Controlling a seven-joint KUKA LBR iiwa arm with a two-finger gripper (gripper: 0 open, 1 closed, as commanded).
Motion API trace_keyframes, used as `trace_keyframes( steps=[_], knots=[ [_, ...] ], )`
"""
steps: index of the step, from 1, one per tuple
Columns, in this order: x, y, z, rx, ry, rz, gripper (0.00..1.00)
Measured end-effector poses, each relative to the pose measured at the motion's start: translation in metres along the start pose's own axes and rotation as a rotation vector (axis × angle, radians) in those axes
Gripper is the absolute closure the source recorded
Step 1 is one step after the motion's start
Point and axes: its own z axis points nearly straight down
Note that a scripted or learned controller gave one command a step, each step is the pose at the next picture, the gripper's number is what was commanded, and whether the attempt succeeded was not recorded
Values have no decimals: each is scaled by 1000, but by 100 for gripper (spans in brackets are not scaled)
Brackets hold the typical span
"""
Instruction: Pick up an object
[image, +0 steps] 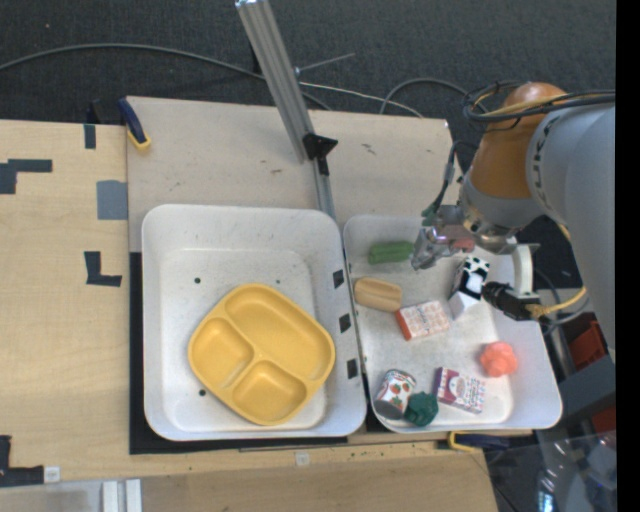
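We see the counter (60, 230), pale wood with grey and dark tape marks toward its left edge. Directly on it sit two shallow white bins side by side, touching: the left bin (160, 300) near the middle and the right bin (530, 400) toward the right edge. A blue-and-yellow clamp (133, 123) grips the far edge.

One fixed camera looks down at a slant on both white bins (165, 300) from above the bench (60, 300)

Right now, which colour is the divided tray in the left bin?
Yellow; the divided tray shows plainly in the camera view.
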Motion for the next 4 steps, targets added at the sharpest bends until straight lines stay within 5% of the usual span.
trace_keyframes(
  steps=[2,4],
  knots=[
    [0,-7,-102,-2,-1,-1,100],
    [97,-17,-95,6,1,-4,100]
  ],
)
